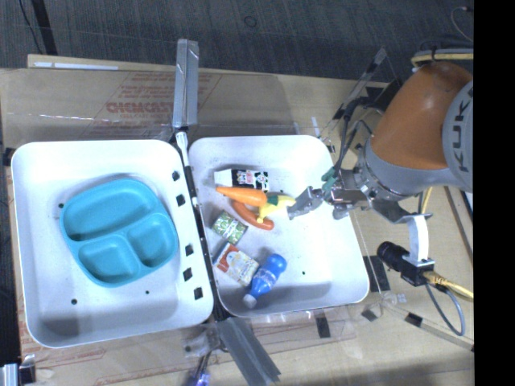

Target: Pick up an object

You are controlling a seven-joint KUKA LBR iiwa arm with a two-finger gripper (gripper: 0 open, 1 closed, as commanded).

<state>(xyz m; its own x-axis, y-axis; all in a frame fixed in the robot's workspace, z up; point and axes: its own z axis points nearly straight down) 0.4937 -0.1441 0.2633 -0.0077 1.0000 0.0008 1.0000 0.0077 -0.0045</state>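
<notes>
Nearest, in right bin (338, 272) of glossy white plastic: blue bottle (265, 277) lying tilted, beside a crinkled red-and-white packet (237, 264). Farther in, small green packet (230, 228), then orange carrot (245, 194) across a red pepper (256, 217) — smooth, tapered shapes. Metal gripper (304, 203) just right of carrot's tip, holding nothing. Black-and-white box (250, 177) behind. Left bin (32, 215): sectioned blue plate (119, 230).

Two white bins on a cardboard-covered bench.

Left bin (40, 215) holding a blue divided plate (119, 230) with three compartments, tilted toward the near-left. Right bin (342, 272) just beside, joined along a metal divider bar (186, 87). Brown cardboard sheet (96, 95) beneath both, printed in red. Dark carpet (241, 14) beyond. Yellow-tipped cable (447, 284) at far right.
</notes>
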